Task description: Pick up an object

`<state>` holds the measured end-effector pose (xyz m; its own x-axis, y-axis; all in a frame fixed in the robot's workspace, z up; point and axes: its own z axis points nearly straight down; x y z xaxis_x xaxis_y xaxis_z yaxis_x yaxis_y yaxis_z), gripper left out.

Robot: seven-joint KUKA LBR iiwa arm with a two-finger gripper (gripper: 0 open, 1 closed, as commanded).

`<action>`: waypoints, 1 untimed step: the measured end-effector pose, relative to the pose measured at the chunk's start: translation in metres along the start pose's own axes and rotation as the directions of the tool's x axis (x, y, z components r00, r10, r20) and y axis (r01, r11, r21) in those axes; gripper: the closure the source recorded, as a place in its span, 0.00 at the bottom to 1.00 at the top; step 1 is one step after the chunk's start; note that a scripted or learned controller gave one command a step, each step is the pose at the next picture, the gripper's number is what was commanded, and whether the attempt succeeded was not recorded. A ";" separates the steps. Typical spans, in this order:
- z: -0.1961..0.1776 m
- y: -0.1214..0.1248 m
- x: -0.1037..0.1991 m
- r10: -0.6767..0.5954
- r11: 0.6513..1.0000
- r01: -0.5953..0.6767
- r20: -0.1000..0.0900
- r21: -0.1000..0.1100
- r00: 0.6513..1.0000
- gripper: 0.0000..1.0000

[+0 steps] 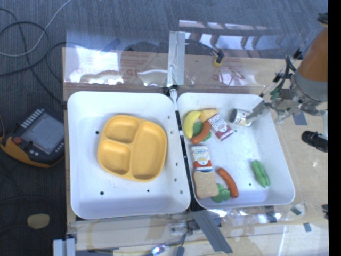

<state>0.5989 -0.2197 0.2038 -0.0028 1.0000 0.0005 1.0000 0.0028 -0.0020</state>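
Gripper reaches in over the right bin at its upper-right — jaw state can't tell, too blurry. A small silver can lies w/ its end touching the gripper tip. Nearby: banana, red packet, hot dog, green pepper. Left bin holds a yellow divided plate.

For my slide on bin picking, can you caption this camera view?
KUKA arm's gripper hovers by a small can in the right bin; yellow tray in the left bin.
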 end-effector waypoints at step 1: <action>-0.109 -0.020 0.058 -0.124 0.992 0.124 0.002 -0.003 0.992 0.00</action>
<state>0.5794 -0.1623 0.3123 -0.1266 0.9920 -0.0011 0.9920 0.1266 0.0008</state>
